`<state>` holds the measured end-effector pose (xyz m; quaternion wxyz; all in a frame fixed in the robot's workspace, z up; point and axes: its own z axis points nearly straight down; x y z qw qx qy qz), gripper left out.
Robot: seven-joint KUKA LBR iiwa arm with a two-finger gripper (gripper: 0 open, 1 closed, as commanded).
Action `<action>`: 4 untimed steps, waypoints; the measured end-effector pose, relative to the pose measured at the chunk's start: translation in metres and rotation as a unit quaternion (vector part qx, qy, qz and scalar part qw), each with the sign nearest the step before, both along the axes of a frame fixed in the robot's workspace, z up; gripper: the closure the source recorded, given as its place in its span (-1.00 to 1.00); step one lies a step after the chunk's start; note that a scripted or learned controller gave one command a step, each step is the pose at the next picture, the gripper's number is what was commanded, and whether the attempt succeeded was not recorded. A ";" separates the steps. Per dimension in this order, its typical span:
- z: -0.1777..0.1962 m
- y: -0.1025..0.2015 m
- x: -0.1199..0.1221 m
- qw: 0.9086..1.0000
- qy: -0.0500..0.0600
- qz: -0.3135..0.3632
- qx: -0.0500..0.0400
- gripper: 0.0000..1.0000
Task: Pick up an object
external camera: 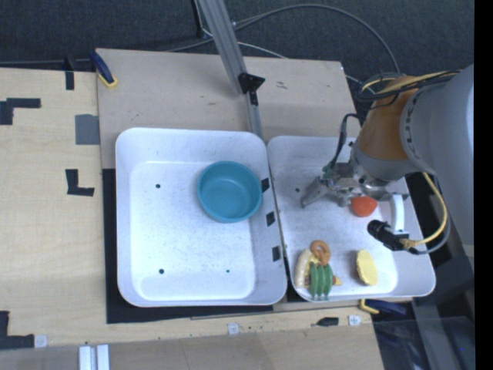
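Red-orange ball (pixel 363 205) lies just beside the gripper (pixel 327 190).

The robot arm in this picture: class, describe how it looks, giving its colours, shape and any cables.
The arm is thick, rounded and grey, with an orange band above the wrist. Its gripper is dark grey metal. Black and yellow cables loop beside it.

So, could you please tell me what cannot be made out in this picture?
- hand, camera view: blurred; its finger state is unreadable, the wrist covers its base.
- orange object, camera view: partly hidden under the wrist; kind unclear.
- small items at the right bin front: too small to identify.
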<state>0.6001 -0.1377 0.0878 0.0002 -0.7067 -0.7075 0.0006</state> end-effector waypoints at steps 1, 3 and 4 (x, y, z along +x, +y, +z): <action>0.012 -0.001 0.001 1.000 -0.002 0.000 -0.001 1.00; 0.114 0.006 0.012 1.000 -0.003 0.000 0.000 1.00; 0.142 0.006 0.012 1.000 -0.001 0.000 0.000 1.00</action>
